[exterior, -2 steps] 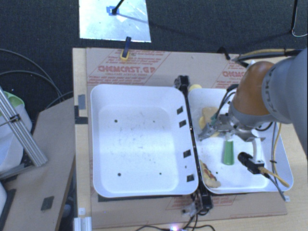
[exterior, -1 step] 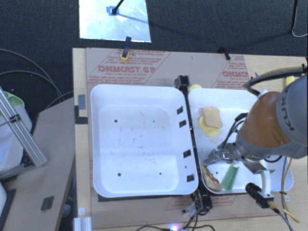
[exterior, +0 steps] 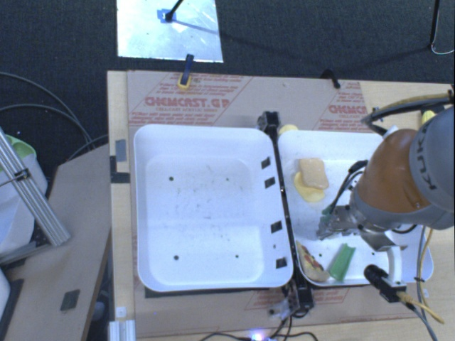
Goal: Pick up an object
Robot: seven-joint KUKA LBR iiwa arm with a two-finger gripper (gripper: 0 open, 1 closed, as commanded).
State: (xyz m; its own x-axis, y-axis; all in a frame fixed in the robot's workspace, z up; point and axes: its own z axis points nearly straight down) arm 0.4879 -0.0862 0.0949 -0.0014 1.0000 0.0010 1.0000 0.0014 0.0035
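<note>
My fingers point(exterior: 328, 227) sit low in the right bin point(exterior: 355, 142), just beside its left wall and about midway between its far and near edges. My own wrist and the cabling crowd over them, so I cannot tell how far apart they stand, nor whether anything sits between them.

The risks, as I judge them: the things here lie close together and close to the wall. If I close now, I could pinch nothing, or catch a thin edge that slips out as I lift. A descent too near the left wall could jam a fingertip against it or drag the bin across the counter point(exterior: 234, 91).

Three candidates lie near me. A tan, blocky piece point(exterior: 313, 171) rests on a flat yellow disc point(exterior: 308, 190), toward the bin's far-left part; they look soft and sponge-like. A green stick point(exterior: 342, 261) lies tilted near the bin's near edge, slim and probably easy to knock aside. Beside it, in the near-left corner, sits a brownish, mottled lump point(exterior: 313, 261) against the wall, awkward to reach. The left bin point(exterior: 206, 208) carries no objects I can make out.
</note>
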